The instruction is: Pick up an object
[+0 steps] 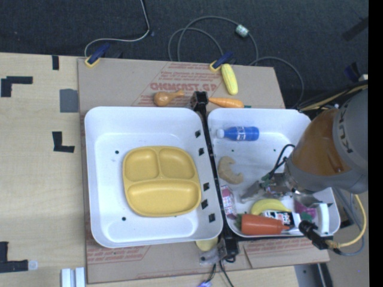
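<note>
Yellow plate (160, 180) lying in the left bin (99, 160). Right bin (281, 121) holding a blue bottle (239, 134), tan piece (229, 170), banana (269, 206) and red item (261, 223). Gripper (258, 188) hovering just above the banana, fingers' spread impossible to tell. Corn (229, 79) lying on cardboard (119, 82) beyond.

A brown cardboard sheet (179, 82) lies on a light wooden table (36, 160), and dark carpet (72, 11) with thin cables (203, 34) sits behind.
</note>
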### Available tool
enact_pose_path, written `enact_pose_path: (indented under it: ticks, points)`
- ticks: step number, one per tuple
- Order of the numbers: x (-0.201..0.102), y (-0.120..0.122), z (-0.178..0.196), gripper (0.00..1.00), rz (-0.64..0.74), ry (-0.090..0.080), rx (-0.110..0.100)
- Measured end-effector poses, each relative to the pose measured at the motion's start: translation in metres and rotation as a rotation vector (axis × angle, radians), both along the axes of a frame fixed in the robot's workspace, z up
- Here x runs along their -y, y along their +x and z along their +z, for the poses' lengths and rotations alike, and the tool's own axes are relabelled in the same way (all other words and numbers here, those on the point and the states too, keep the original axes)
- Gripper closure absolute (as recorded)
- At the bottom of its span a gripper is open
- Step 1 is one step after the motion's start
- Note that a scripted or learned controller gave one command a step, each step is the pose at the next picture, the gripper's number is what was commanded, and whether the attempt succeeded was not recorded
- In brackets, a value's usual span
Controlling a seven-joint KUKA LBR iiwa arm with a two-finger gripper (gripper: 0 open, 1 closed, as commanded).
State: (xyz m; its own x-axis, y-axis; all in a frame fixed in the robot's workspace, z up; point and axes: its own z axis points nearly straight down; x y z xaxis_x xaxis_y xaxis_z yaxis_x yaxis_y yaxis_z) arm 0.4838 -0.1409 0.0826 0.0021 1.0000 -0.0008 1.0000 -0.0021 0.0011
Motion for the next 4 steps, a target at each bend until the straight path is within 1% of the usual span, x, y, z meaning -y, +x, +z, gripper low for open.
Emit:
enact_pose_path:
  ticks: [1,2,3,4]
  points:
    - [0.051,0.0,0.057,0.0,-0.001,-0.003,0.002]
    - [-0.01,0.017,0.001,0.0,0.005,-0.003,0.0]
    - [-0.09,0.053,0.108,0.0,0.013,0.003,0.01]
    - [-0.022,0.085,0.004,0.0,-0.006,-0.007,0.014]
